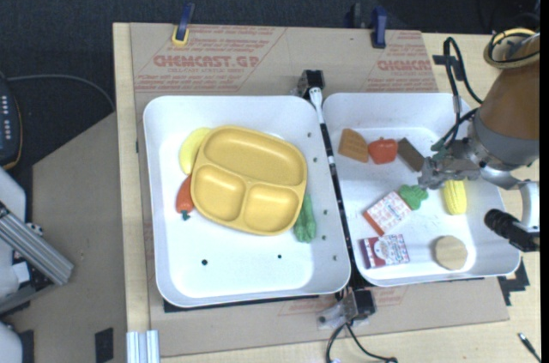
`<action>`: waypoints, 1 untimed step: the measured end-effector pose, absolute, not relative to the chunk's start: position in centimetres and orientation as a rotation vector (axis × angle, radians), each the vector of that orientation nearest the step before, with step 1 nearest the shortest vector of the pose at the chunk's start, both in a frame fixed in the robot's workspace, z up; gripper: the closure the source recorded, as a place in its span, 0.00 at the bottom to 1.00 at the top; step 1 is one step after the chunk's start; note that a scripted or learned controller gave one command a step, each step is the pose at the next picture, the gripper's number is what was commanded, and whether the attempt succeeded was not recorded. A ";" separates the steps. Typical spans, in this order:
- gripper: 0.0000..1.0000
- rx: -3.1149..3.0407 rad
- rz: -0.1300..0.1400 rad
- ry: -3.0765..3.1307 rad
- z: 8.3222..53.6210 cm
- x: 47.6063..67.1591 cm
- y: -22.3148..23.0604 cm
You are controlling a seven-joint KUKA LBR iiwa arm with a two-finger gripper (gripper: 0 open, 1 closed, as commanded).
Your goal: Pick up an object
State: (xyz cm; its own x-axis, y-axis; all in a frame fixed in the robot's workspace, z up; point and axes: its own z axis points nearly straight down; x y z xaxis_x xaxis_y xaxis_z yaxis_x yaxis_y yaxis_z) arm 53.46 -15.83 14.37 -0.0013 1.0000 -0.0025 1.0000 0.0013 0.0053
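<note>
The arm comes in from the right, and its gripper (432, 173) hangs low over the right bin (377, 105). Just below and left of the gripper lies a small green toy (413, 197). A yellow corn cob (455, 197) lies right beside it on the lower right. A brown block (410, 154) sits just up and left of the gripper, next to a red tomato (383, 150) and a tan bread slice (352, 144). The wrist hides the gripper's tip.
Toward the right bin's front lie a red-and-white carton (387, 212), a second small box (384, 251) and a round tan biscuit (449, 252). The left bin (249, 284) holds a yellow divided plate (249, 179), a yellow piece (192, 148), an orange-red piece (184, 197) and a green piece (304, 222).
</note>
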 end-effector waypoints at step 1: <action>1.00 2.216 0.004 2.218 18.8 53.1 -15.6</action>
State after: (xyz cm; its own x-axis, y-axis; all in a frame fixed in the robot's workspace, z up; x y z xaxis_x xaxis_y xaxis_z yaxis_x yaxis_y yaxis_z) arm 53.10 -15.58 18.84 -0.0009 1.0000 -0.0024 1.0000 0.0010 0.0062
